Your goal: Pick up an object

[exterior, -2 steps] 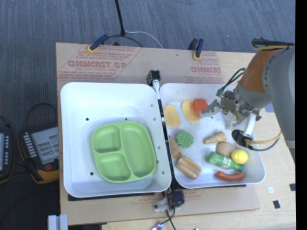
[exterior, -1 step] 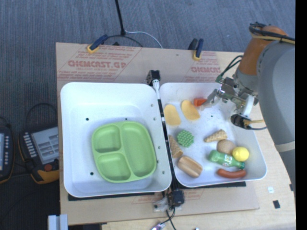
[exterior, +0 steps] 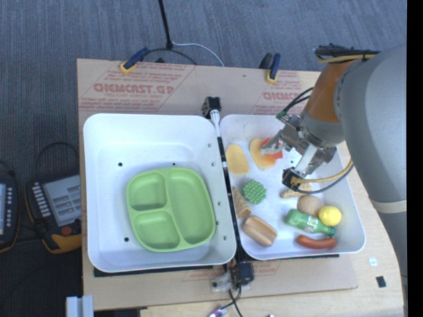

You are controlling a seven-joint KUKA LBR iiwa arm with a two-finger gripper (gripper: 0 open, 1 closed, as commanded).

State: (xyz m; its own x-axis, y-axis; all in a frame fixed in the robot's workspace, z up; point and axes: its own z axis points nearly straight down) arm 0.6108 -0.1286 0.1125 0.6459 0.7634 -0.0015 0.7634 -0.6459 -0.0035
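Note:
The right bin [exterior: 350,243] holds several toy foods. A yellow slice [exterior: 236,158] and an orange-yellow piece [exterior: 260,156] lie at its back left, with a small red item [exterior: 275,153] beside them. A green knobbly ball [exterior: 254,191] sits mid-bin and a hot dog bun [exterior: 259,230] in front of it. A brown round piece [exterior: 308,204], a lemon [exterior: 330,215], a green bottle [exterior: 305,222] and a red sausage [exterior: 316,242] crowd the front right. My gripper [exterior: 285,161] hangs low over the back of this bin, next to the red item.
The left bin [exterior: 99,150] holds a green divided plate [exterior: 172,209]. A black fitting [exterior: 211,105] sits at the back between the bins. The grey arm [exterior: 377,131] covers the right bin's far right side. A cable [exterior: 330,177] loops below the wrist.

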